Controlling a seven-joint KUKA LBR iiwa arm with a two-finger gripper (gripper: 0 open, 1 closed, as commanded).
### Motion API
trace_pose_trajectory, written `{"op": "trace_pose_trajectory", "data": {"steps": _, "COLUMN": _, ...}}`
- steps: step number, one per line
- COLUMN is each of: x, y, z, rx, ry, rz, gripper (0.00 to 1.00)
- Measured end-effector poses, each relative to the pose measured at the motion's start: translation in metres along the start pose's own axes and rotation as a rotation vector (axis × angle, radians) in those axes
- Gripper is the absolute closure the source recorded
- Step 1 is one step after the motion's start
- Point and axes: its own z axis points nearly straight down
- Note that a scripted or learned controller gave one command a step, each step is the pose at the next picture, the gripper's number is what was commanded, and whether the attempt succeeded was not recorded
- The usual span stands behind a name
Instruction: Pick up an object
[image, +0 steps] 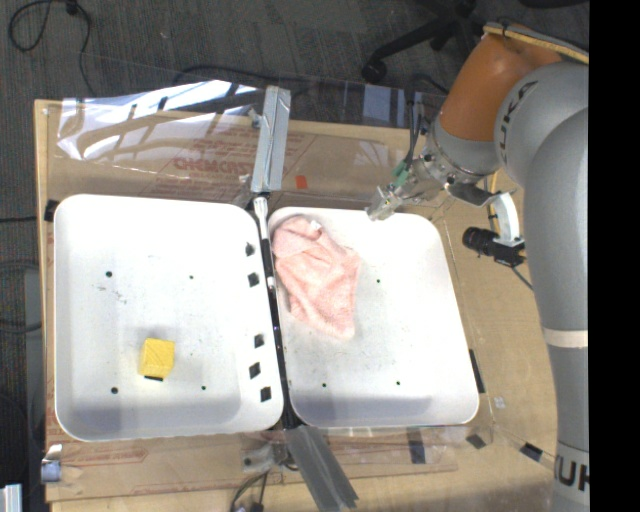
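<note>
— Camera view first: what is seen along the edges, and how much open room is left?

— A crumpled pink cloth (318, 276) is found in the right bin (440, 330), pressed toward its 9 o'clock wall. Bare floor is left from the bin's centre out to 3 and 6 o'clock. A small yellow block (158, 358) is set at 7 o'clock in the left bin (90, 250), well apart from every wall.

— And the gripper (386, 203)?

— It is poised over the right bin's 12 o'clock rim, apart from the cloth. Nothing is seen between its fingers; whether they are spread cannot be told. The arm (545, 170) is cut off at 3 o'clock.
</note>
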Motion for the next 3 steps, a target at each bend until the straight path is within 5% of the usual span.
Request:
{"op": "trace_pose_trajectory", "data": {"steps": 2, "x": -0.011, "y": -0.003, "z": -0.053, "rx": -0.002, "ry": -0.002, "rz": -0.731, "gripper": 1.00}}
{"op": "trace_pose_trajectory", "data": {"steps": 3, "x": -0.005, "y": -0.023, "z": -0.051, "rx": 0.001, "ry": 0.003, "rz": -1.051, "gripper": 1.00}}
